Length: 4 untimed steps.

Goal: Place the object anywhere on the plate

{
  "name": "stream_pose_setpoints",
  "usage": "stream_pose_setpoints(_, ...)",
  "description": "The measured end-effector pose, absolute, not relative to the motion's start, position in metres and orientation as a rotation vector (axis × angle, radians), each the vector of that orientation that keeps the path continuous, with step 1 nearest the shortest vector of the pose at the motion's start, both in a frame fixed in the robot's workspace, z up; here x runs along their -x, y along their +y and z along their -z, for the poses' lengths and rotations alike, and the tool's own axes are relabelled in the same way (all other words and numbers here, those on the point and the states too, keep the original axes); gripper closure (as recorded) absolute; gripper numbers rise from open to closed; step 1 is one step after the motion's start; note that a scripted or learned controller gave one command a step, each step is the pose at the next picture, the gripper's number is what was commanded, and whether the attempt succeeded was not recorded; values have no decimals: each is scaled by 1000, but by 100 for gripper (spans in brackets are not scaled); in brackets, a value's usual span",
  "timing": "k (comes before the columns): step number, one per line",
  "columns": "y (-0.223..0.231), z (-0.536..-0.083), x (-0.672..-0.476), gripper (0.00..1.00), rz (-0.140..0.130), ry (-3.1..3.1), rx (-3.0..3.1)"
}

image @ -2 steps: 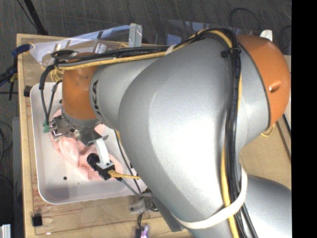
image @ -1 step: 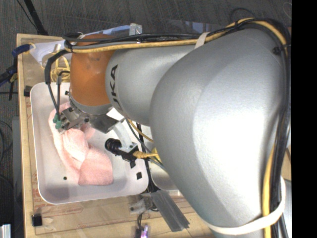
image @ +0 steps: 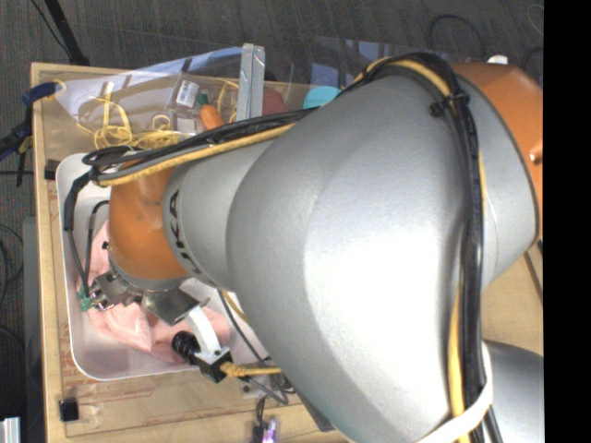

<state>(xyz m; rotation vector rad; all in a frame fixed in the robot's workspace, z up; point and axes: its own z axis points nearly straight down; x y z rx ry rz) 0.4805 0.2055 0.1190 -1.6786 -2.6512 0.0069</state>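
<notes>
Looks like a robotics lab: wooden bench (image: 46,247), white bin (image: 69,183), loose cables (image: 46,12) on grey carpet (image: 138,7).

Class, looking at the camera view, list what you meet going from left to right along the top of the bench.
Blue clip on the bench corner → tangled yellow cord → small orange object → upright clear divider panel → turquoise round object → orange band of the arm.

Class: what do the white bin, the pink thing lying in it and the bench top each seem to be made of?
White bin: probably plastic, smooth with rounded, glossy walls.
Pink thing: looks soft, perhaps cloth or foam; its lumpy, matte surface leaves this open.
Bench top: pale wood or plywood, showing faint grain.
</notes>
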Motion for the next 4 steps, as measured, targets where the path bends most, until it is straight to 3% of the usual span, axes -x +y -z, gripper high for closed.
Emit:
stream_pose_setpoints(1,184,-200,-479,100,-2,-2815,1391)
stream_pose_setpoints(2,119,-403,-511,100,1,-3025,860)
stream_pose_setpoints(3,192,-349,-537,100,-3,-3076,624)
stream_pose_setpoints(4,219,-291,-585,100,-4,-3087,562)
